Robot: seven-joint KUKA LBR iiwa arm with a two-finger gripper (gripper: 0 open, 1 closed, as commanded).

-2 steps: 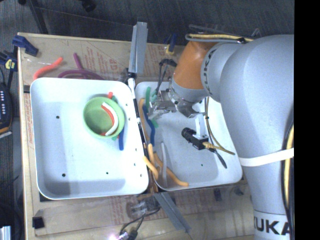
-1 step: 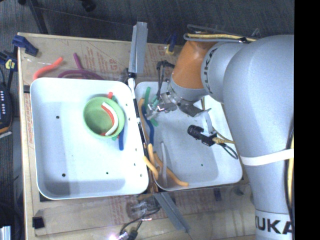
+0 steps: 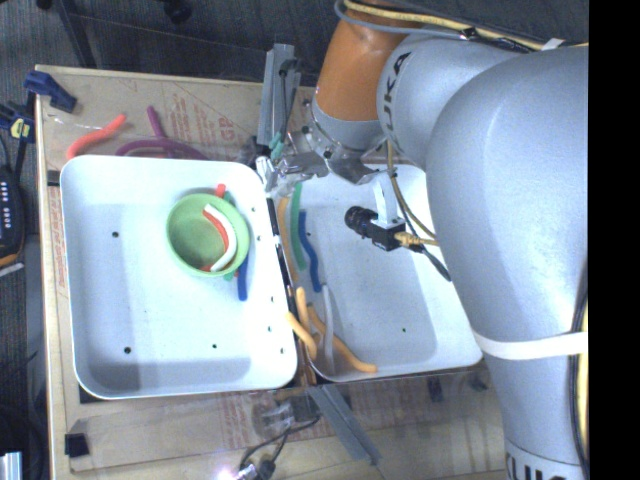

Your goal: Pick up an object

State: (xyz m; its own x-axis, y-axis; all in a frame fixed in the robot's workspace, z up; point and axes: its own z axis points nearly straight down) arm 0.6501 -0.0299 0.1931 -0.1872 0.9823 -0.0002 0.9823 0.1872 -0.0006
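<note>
- I am positioning my gripper (image 3: 283,165) at the upper centre of the frame, over the rim where the two bins meet; that placement suits reaching the strips along that wall.
- I cannot tell how the gripper is set, or whether it is holding anything.
- A blue strip (image 3: 309,250) and a green strip (image 3: 294,211) are lying against the left wall of the right bin (image 3: 400,338), just below the gripper.
- Orange strips (image 3: 325,340) are resting in that bin's lower left corner.
- A green bowl (image 3: 207,234) is sitting in the left bin (image 3: 130,308), centre left, keeping its red and white pieces together.
</note>
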